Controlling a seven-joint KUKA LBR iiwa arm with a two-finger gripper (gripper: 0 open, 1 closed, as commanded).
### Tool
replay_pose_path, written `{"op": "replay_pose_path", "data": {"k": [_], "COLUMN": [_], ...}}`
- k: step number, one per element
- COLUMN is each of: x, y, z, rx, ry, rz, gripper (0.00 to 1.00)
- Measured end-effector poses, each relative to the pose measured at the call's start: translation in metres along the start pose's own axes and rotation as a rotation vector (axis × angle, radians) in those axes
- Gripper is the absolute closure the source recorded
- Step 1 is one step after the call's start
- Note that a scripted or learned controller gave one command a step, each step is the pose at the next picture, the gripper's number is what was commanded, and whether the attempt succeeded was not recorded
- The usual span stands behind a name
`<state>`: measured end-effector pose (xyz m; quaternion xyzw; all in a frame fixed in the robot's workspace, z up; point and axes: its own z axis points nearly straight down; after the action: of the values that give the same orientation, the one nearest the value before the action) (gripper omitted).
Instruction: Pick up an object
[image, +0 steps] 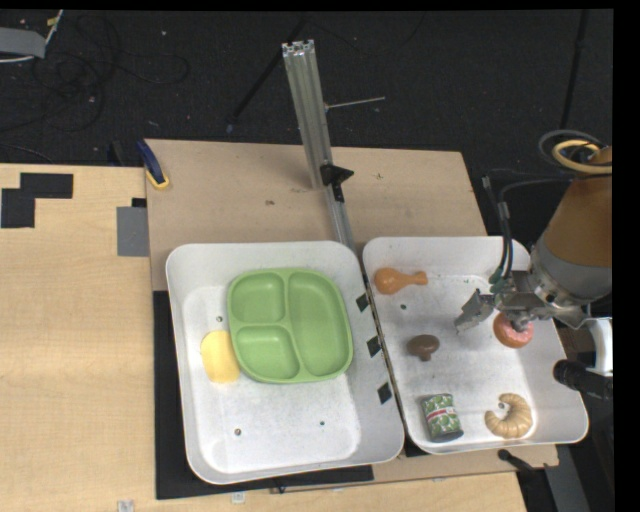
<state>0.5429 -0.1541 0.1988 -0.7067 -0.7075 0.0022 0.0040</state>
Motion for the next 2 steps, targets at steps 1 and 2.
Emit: {"op": "replay_pose_path", "data": {"k": [1, 2], "x": [-0.004, -0.005], "y": [-0.009, -0.007], "z": [0.059, 0.096], "rx": [0.001, -0.012], "ry": [0.0, -0.004], "rz": [0.002, 0.002], "gripper": [0.0, 0.0]}}
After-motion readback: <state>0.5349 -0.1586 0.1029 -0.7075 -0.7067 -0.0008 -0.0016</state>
